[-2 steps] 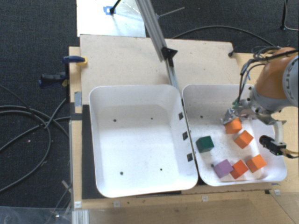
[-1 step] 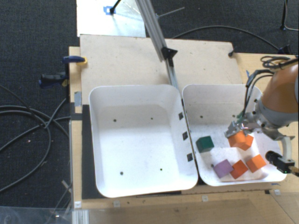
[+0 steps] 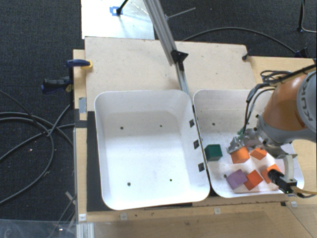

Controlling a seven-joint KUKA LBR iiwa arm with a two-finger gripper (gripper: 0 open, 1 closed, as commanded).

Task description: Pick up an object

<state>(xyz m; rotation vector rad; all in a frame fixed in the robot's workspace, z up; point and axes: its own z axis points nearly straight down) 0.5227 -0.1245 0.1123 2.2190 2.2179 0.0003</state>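
Claw (image 3: pixel 237 146) low in the right bin (image 3: pixel 218 103), down among the blocks at its 5 o'clock corner, on an orange block (image 3: pixel 240 155). Fingers' state: cannot tell. Green cube (image 3: pixel 214 152) at its 9 o'clock. Nothing lifted; pick unfinished.

Two bins sit side by side on the bench (image 3: pixel 163 63), and all the stuff is in the right bin (image 3: pixel 218 108), next to the left bin (image 3: pixel 143 148). A cube (image 3: pixel 214 152) sits by the divider, with four blocks right of it (image 3: pixel 240 155) (image 3: pixel 258 154) (image 3: pixel 237 178) (image 3: pixel 253 179). The gripper (image 3: pixel 237 144) is down right above the nearest of those, arm (image 3: pixel 290 105) coming from the right.
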